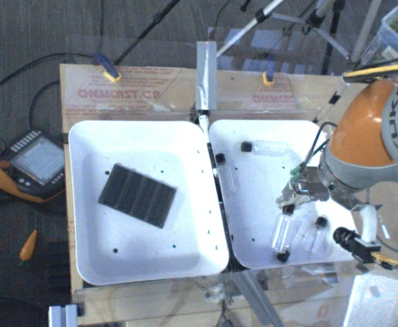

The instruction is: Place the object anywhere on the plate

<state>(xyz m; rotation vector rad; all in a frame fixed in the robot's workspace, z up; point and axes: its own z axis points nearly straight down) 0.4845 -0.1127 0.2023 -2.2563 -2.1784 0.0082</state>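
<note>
Camera view has the gripper point(289, 203) over clear tubes point(281, 236), can't tell its grip, so I'd grab one squarely before heading to the dark plate point(138, 195)

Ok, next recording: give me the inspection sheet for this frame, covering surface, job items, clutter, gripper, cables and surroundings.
Surface: two shallow white bins side by side, left bin and right bin, on a bench.
Job's things: dark ribbed plate lies flat and tilted in the left bin; clear vials with black caps lie in the right bin.
Clutter: another clear vial near the right bin's far wall.
Gripper: gripper is low over the right bin, above the vials; grip cannot be judged.
Cables: black cables cross the floor beyond the bench.
Surroundings: handheld pendant on the floor at left; tripod legs behind.
</note>
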